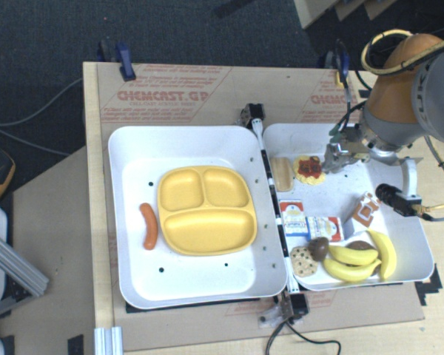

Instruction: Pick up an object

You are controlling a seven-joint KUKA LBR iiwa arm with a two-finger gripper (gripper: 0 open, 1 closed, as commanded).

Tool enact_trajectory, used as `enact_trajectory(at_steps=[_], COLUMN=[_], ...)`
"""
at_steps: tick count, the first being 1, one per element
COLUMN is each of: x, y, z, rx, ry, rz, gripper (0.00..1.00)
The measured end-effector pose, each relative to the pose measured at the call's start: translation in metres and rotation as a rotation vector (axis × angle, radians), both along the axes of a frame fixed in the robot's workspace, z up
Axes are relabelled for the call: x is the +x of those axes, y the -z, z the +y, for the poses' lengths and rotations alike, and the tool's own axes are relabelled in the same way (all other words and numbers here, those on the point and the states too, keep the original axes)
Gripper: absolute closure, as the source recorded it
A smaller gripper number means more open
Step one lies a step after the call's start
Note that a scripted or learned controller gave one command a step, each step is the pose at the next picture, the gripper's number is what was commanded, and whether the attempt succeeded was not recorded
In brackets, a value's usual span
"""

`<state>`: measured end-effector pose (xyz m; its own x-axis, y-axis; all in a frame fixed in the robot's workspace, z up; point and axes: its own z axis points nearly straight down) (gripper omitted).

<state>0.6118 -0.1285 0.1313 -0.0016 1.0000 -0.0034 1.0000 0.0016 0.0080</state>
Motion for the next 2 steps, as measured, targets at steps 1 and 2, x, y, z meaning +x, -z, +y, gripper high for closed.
enact_trajectory(at_steps=[1, 2], x=[0.000, -0.063], y=[0.044, 0.047], z=[0.015, 0.017], rx=[0.000, 0.006], ry=[0.002, 0.003], rz=[0.006, 0.015], gripper=[1.00, 1.00])
